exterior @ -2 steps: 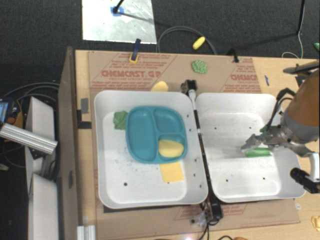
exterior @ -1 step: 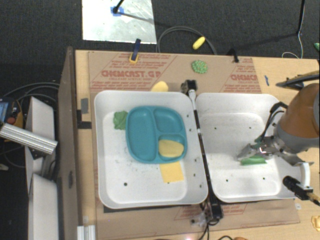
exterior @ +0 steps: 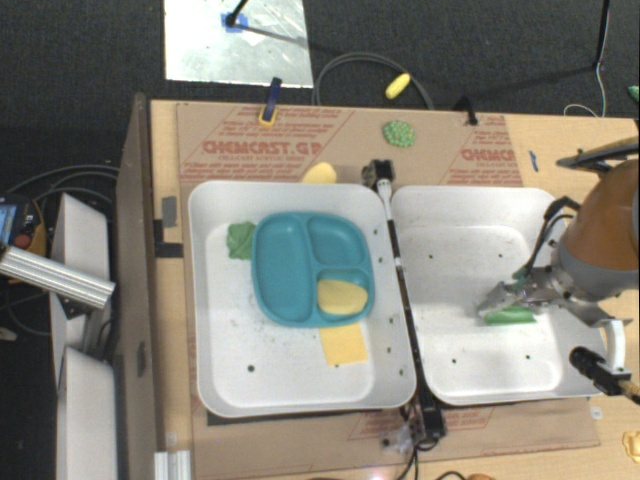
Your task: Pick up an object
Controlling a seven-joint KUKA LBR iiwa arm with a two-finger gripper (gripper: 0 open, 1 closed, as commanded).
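Two white bins sit side by side on a cardboard-covered bench. The left bin [exterior: 215, 368] holds a blue divided plate [exterior: 310, 268], tilted slightly, with a yellow oval piece [exterior: 342, 296] in its lower right compartment. A green leafy bit [exterior: 241, 239] lies just beside the plate's left edge; a flat yellow square [exterior: 345, 345] lies just below the plate, its top edge touching or tucked under the rim. The right bin [exterior: 450, 368] holds a green stick-shaped object [exterior: 512, 315], lying flat near the bin's right side. The arm [exterior: 605, 238] reaches in from the right, orange band visible above the wrist, with the gripper [exterior: 508, 298] low over the bin floor, right at the green stick. Metal fingers [exterior: 497, 295] splay leftward just above the stick; whether they are apart or pinched on it cannot be made out. On the cardboard behind the bins: a green knobbly ball [exterior: 399, 133], a pale yellow lump [exterior: 320, 174] touching the left bin's back rim, and a yellow object [exterior: 398, 86] at the cardboard's far edge by a cable.
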